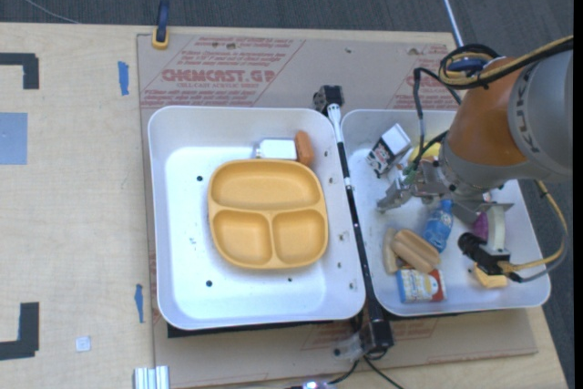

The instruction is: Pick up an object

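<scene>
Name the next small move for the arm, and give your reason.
Probably a short drop straight down: the pincer hovers over bare floor of the right bin, with the hot dog toy and blue bottle just beside it, and nothing shows between its fingers.

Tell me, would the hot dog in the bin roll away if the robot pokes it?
Probably a little. The hot dog looks rounded and lies loose on the right bin, so a poke could roll it. It looks like a light plastic toy, likely stiff, and the small carton beside it might stop it.
</scene>
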### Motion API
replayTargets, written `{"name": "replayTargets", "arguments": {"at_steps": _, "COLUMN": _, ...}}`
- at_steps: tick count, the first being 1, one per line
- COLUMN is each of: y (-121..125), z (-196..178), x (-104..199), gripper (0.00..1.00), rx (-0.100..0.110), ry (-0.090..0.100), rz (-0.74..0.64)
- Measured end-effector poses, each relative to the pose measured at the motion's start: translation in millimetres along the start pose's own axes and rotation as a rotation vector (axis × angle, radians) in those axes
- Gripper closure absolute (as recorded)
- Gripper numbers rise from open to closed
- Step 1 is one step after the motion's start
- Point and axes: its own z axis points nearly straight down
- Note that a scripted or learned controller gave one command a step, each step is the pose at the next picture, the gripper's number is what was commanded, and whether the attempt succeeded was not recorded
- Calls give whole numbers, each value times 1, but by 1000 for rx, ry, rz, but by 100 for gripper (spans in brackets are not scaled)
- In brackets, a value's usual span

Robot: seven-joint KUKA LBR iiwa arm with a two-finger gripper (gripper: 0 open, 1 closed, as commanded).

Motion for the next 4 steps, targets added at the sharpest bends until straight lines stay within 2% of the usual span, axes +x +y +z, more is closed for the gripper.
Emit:
{"name": "replayTargets", "arguments": {"at_steps": 1, "y": 1, "z": -12, "x": -4, "gripper": 100, "rx": -6, "ry": -7, "rz": 3}}
{"name": "replayTargets", "arguments": {"at_steps": 2, "y": 1, "z": -11, "x": -4, "gripper": 0, "rx": -6, "ry": -7, "rz": 3}}
{"name": "replayTargets", "arguments": {"at_steps": 3, "y": -9, "z": -1, "x": -4, "gripper": 0, "rx": 2, "ry": 4, "rz": -1}}
{"name": "replayTargets", "arguments": {"at_steps": 4, "y": -26, "z": -1, "x": 2, "gripper": 0, "rx": -3, "ry": 0, "rz": 0}}
